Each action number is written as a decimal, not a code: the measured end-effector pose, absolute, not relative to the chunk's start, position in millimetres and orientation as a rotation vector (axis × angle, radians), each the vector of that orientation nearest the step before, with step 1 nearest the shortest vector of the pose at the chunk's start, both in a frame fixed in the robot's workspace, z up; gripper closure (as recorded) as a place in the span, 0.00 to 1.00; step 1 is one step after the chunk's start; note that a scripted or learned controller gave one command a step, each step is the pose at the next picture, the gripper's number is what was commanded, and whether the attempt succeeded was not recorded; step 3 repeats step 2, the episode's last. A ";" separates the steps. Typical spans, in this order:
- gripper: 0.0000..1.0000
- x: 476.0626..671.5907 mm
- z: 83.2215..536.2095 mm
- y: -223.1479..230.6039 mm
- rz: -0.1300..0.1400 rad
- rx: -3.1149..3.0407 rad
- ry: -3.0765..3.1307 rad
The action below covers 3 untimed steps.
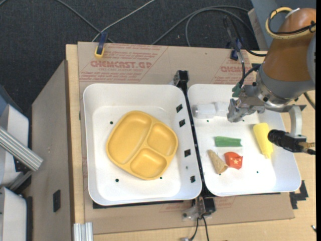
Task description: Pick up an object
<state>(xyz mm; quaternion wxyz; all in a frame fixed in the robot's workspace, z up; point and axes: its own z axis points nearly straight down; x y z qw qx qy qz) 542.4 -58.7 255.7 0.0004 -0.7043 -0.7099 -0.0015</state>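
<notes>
Over the right bin: the gripper (pixel 235 115) hangs near the far rim (pixel 215 87); whether it is spread or pinched cannot be told.
Right bin: yellow banana (pixel 263 139), green strip (pixel 228 141), red piece (pixel 233 160) and tan cone (pixel 217 161), all lying free.
Left bin: yellow divided plate (pixel 142 144).

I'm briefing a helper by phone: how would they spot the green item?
Find the right-hand white bin. Near its middle lies the green strip, flat and straight, just above the red piece. It is the only green thing, thinner than the yellow banana-like piece to its right.
</notes>
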 end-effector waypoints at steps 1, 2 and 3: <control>1.00 547.9 246.7 -3.5 0.000 -2.211 -2.226; 1.00 538.2 230.6 49.5 0.002 -2.210 -2.225; 1.00 538.2 230.6 49.5 0.002 -2.210 -2.225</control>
